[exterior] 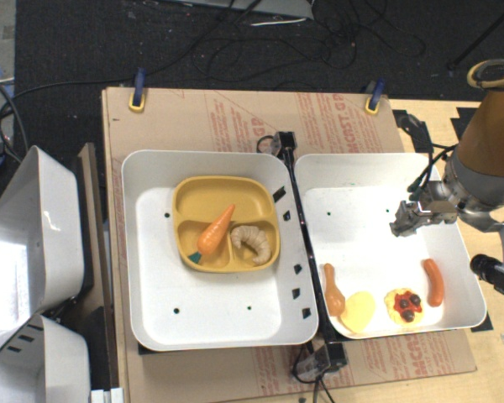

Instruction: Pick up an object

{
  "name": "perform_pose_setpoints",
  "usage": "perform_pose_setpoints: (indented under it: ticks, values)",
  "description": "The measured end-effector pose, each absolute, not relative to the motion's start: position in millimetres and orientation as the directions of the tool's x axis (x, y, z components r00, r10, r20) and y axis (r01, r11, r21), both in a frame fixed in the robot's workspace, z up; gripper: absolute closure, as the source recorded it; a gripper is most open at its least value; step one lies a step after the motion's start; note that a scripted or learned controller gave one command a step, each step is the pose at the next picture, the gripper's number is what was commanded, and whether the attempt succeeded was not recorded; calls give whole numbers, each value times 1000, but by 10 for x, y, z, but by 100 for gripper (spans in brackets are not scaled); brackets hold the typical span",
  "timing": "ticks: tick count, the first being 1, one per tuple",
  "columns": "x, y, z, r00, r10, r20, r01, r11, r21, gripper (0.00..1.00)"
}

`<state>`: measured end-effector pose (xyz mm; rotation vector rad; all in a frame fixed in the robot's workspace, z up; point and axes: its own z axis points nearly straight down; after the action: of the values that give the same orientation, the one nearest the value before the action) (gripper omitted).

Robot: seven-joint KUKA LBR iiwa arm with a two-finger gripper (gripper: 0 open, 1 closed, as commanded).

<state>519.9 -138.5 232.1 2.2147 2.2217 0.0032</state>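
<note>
My gripper (403,223) hangs over the right side of the right bin (361,175), above bare white floor, with nothing between its fingers that I can make out. Below it along the bin's front lie a sausage (435,281), a small pizza piece with red and dark toppings (404,305), a yellow round piece (359,309) and an orange drumstick-shaped piece (332,290). In the left bin (151,250) a yellow divided plate (256,196) holds a carrot (216,229) and a pale shrimp (252,242).
The two bins meet at a black-clipped seam in the middle. They rest on a cardboard sheet (235,112) held by yellow clamps at the back. White containers (29,242) stand off the bench to the left. Cables run across the dark floor behind.
</note>
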Motion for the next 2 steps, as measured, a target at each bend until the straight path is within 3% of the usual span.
perform_pose_setpoints:
  ticks: [1, 2]
  values:
    - [5285, -852, 2337, -8, 1000, 1, 1000, 8, 1, 100]
    - [5240, -358, 2424, -8, 1000, 2, 1000, 8, 1, 100]
